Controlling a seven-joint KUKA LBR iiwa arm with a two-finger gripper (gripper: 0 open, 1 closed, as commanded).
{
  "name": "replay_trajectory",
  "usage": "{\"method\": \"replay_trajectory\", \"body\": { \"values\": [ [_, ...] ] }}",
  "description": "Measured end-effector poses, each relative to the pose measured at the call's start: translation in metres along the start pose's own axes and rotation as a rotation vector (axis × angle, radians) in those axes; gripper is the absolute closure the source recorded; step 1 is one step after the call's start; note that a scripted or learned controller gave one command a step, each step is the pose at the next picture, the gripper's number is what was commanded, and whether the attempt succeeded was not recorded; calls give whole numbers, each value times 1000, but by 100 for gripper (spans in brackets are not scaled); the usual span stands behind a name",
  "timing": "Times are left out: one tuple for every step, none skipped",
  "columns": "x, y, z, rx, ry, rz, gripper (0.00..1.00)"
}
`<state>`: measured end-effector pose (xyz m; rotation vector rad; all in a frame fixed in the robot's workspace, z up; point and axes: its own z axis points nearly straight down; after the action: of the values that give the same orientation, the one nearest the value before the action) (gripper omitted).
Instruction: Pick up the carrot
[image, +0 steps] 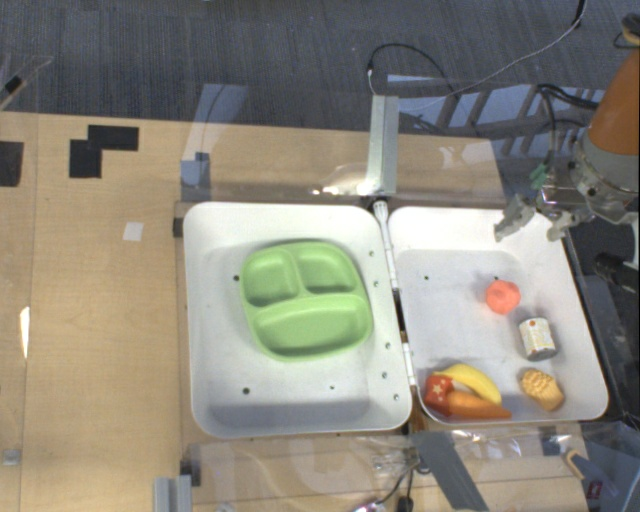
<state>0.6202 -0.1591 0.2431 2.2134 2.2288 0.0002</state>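
Observation:
The orange carrot (478, 406) lies at the front edge of the right bin (440, 300), beside a yellow banana (472, 381) and a red pepper (437, 389). My gripper (533, 218) hovers over the back right corner of that bin, well away from the carrot. Its two fingers (510, 219) stand apart, open, with nothing between them.
A red-orange round fruit (503, 295), a small can (538, 338) and a yellow bun-like item (541, 389) also sit in the right bin. The left bin (215, 400) holds a green divided plate (303, 299). A metal post (384, 140) rises behind the bins.

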Motion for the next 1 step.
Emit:
{"method": "replay_trajectory", "body": {
  "values": [
    [-46,-52,0,1,0,211,0]
  ]
}}
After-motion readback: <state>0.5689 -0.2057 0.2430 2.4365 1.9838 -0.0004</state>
